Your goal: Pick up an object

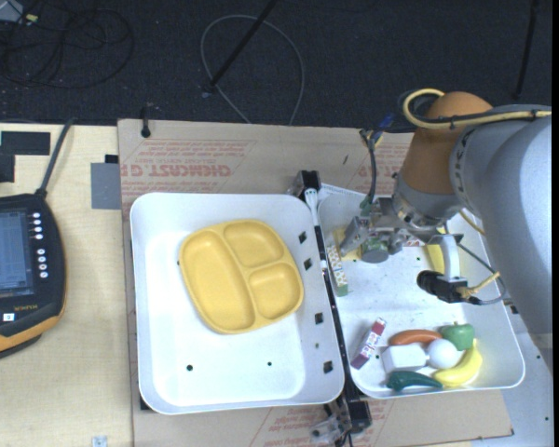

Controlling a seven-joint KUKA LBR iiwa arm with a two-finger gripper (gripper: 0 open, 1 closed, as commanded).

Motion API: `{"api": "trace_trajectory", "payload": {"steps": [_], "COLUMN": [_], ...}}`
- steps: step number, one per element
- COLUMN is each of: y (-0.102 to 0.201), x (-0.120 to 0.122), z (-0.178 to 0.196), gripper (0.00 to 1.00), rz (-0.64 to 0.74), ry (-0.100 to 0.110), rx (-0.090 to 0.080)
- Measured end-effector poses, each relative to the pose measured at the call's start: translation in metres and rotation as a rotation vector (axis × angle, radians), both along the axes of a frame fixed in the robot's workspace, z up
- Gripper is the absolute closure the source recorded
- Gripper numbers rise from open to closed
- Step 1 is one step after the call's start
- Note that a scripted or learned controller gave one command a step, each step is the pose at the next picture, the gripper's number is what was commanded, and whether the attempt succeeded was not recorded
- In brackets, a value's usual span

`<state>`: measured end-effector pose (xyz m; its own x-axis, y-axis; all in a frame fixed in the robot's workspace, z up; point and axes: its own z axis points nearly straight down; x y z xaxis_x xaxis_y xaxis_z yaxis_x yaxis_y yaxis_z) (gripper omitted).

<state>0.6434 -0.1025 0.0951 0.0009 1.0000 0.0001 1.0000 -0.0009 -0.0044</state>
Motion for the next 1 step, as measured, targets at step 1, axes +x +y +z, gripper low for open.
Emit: {"api": "trace_trajectory", "payload": {"steps": [1], "y": [-0.0086], "x": [0.002], "z": [-0.0058], "gripper": [0.0], "rz": [0.001], "ry": [-0.003], "rx": [0.004]}}
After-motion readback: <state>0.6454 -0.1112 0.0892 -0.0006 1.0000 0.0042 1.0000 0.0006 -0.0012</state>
